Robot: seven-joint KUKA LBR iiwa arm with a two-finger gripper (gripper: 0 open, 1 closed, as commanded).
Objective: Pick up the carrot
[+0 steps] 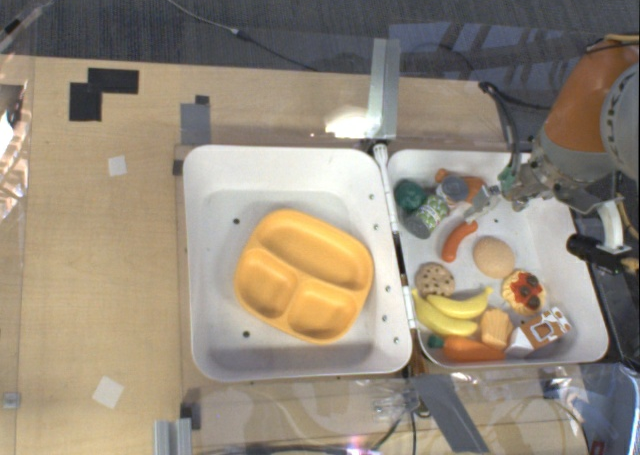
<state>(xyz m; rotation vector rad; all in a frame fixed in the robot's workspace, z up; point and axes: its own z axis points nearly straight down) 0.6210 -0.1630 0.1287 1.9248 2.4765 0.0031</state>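
The carrot (473,349) is an orange tapered piece lying flat along the front edge of the right bin (590,343), just below the bananas (455,308) and a tan bread cube (495,326). My gripper (500,189) hangs over the back of the right bin, well behind the carrot, near a grey and orange item (456,184). The grey arm with its orange band (585,108) comes in from the upper right. Nothing shows between the gripper and the carrot but other toy food.
The right bin also holds a green piece (408,193), a small can (431,213), a red sausage (459,239), a tan round (493,256), a cookie (433,278), a pizza piece (523,290) and a small box (546,326). In the left bin (210,243) lies a yellow divided plate (303,274).
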